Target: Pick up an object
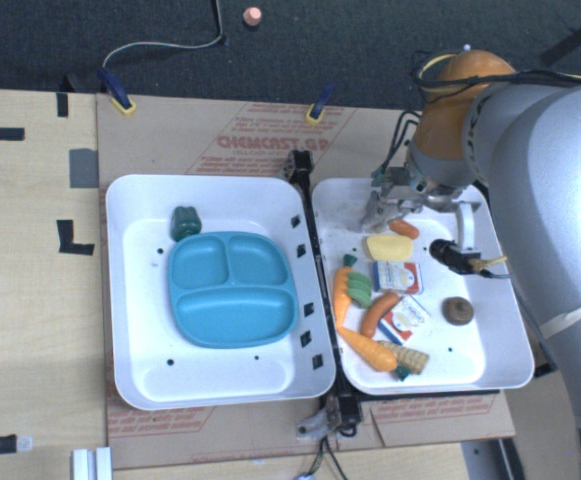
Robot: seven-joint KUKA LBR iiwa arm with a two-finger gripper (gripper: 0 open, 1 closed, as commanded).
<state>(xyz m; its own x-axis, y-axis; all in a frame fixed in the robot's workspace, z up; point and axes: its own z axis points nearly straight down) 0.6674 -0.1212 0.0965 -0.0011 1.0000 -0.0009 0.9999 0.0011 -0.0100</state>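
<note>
toys (380, 303) crowding right bin (490, 363), left bin (130, 268) margins open

Two white bins (120, 268) sit side by side; left of the divider, one blue tray (234, 288), one green toy (185, 222); right of it, two carrots (368, 349).

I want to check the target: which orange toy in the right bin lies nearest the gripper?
The small orange sausage just under the gripper, above the yellow block. The carrots lie lower, toward the bin's front.

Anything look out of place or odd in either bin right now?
Nothing looks spilled or damaged. The right bin holds a loose jumble of toy food, with carrots lying at angles. The left bin has a blue divided plate and one green item beside it.
</note>
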